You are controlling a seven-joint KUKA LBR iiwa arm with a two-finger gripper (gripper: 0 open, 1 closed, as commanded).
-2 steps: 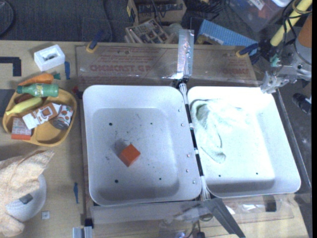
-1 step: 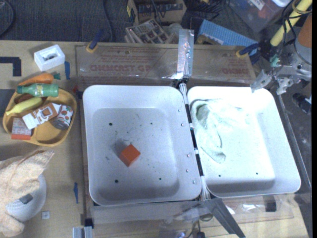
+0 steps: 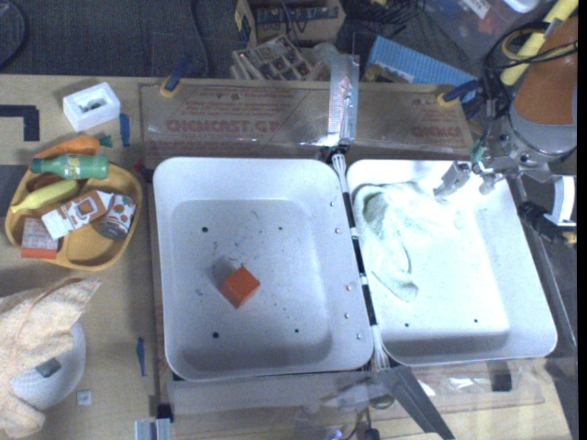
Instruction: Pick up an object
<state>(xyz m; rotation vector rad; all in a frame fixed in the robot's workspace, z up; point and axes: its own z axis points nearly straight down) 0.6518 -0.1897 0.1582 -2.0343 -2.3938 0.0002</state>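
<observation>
My end effector point(image 3: 456, 178) hovers at the right bin's point(image 3: 514, 337) one-o'clock corner, touching a pale crumpled cloth point(image 3: 394, 232); I cannot tell its opening. The orange block point(image 3: 241, 286) lies near the left bin's point(image 3: 183, 200) centre, toward six o'clock.

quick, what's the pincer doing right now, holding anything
pincer: over the back of the right bin, above the pale cloth; open or shut cannot be told, and nothing is visibly held.
</observation>
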